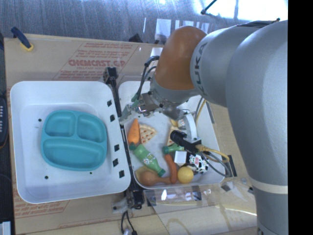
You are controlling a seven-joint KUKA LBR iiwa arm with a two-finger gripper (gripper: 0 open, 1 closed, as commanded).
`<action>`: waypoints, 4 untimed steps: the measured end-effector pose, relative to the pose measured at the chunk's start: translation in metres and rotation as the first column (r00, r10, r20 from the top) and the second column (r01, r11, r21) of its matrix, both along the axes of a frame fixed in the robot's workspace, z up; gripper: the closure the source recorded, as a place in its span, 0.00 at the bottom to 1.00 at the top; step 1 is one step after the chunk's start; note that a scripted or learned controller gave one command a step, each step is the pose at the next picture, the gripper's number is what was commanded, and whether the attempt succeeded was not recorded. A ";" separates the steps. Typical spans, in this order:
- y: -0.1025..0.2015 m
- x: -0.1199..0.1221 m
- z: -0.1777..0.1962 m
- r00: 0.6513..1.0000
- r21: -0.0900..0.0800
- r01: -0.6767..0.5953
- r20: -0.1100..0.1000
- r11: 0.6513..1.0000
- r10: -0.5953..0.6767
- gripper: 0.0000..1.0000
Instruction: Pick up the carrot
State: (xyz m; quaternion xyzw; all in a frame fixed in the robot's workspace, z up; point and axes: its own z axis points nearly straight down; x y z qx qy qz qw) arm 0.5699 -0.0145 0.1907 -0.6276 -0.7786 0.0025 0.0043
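- two white bins point(22, 131)
- one blue tray point(73, 140)
- one carrot point(133, 132)
- one green bottle point(149, 159)
- one lemon point(185, 174)
- one waffle point(146, 131)

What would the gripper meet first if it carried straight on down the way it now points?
Probably the carrot, lying just below the gripper at the right bin's left wall; depth is unclear from this slanted view.

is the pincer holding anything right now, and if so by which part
Cannot be told. The pincer sits just above the carrot, with nothing visibly between its tips.
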 end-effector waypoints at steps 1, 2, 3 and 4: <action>-0.092 -0.003 -0.040 0.999 -0.008 0.046 -0.004 0.999 -0.046 0.00; -0.089 -0.006 -0.098 0.999 -0.011 0.036 0.010 0.999 -0.035 0.00; -0.074 0.083 0.007 0.987 -0.007 -0.160 0.016 0.987 0.160 0.00; -0.050 0.012 0.000 0.998 -0.001 -0.068 0.001 0.998 0.068 0.00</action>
